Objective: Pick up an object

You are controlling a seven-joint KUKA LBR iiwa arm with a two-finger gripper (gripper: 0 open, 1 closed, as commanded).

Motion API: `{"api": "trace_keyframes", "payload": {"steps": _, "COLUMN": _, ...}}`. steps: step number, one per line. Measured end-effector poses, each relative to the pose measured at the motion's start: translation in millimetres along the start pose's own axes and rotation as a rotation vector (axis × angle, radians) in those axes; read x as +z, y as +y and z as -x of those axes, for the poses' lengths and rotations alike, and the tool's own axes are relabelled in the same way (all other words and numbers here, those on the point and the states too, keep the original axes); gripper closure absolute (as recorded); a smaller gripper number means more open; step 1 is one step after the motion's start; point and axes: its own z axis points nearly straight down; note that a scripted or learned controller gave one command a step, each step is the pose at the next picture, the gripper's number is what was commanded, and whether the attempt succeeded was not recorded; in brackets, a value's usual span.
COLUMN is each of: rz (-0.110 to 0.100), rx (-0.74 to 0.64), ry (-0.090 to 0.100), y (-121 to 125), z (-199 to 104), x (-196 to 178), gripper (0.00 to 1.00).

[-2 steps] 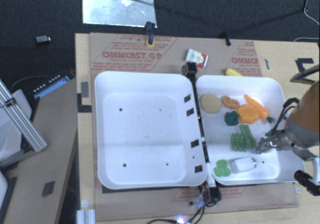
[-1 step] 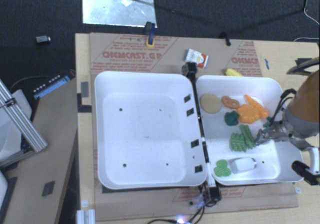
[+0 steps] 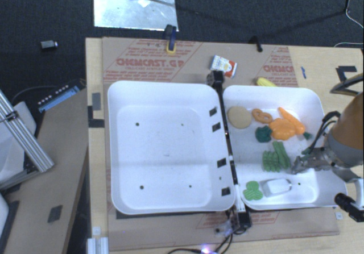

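Arm (image 3: 347, 136) reaches in from the right, wrist low over the right bin (image 3: 310, 99) on the tabletop (image 3: 142, 57). Claw (image 3: 300, 163) sits just right of green ridged toy (image 3: 275, 156); can't tell whether it's wide or narrow. Orange toy (image 3: 286, 127) lies just above, w/ tan disc (image 3: 239, 117) to its left.

Robotics lab or test cell. Plywood bench (image 3: 148, 57) carries two shallow white plastic bins (image 3: 165, 91), clamped with a yellow clip (image 3: 170, 47). Dark carpet floor (image 3: 45, 3), trailing black cables (image 3: 318, 17), aluminium framing rail (image 3: 25, 139) at left.
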Motion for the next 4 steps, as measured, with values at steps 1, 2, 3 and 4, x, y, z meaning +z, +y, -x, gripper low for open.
{"api": "trace_keyframes", "payload": {"steps": 1, "rz": 0.005, "rx": -0.004, "ry": -0.002, "y": 26.7, "z": -0.1, "x": -0.7, "gripper": 1.0}}
{"api": "trace_keyframes", "payload": {"steps": 2, "rz": 0.0, "rx": -0.001, "ry": 0.0, "y": 0.0, "z": -3.9, "x": 0.0, "gripper": 1.0}}
{"api": "trace_keyframes", "payload": {"steps": 3, "rz": 0.005, "rx": -0.004, "ry": -0.003, "y": 29.9, "z": 0.1, "x": -0.8, "gripper": 1.0}}
{"api": "trace_keyframes", "payload": {"steps": 4, "rz": 0.0, "rx": -0.008, "ry": 0.003, "y": 0.4, "z": -76.9, "x": 0.2, "gripper": 1.0}}
